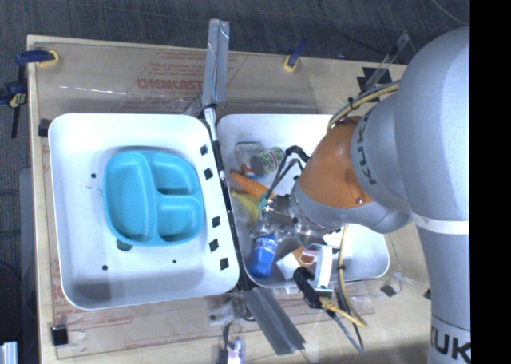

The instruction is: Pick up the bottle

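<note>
A small blue bottle (263,255) with a white label lies near the front left corner of the right bin (374,263). My gripper (277,224) hangs just above and behind the bottle, under the arm's orange band (339,175). The wrist hides most of the gripper, and I see nothing held in it. The bottle rests on the bin floor.
Behind the gripper lie an orange carrot-like item (249,184), a yellow-green piece (254,204) and a clear wrapped object (259,155). A small white and orange item (307,259) sits right of the bottle. The left bin (64,195) holds a blue divided tray (156,197).
</note>
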### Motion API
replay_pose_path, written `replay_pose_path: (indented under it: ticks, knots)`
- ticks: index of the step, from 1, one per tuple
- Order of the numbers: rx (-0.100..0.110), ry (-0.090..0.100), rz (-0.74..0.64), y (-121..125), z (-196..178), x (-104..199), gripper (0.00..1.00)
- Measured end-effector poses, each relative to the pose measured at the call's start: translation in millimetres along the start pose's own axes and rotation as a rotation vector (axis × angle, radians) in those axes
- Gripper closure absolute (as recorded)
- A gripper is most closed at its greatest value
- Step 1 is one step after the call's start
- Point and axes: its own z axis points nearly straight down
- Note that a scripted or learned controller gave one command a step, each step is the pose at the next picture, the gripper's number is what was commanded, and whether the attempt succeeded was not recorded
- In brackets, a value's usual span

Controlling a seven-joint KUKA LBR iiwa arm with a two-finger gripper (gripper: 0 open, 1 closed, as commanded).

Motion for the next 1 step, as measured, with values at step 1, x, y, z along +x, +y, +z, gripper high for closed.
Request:
replay_pose_path:
  ticks: [1]
  knots:
    - [0.003, 0.003, 0.006, 13.4, -110.1, 67.5, 1.0]
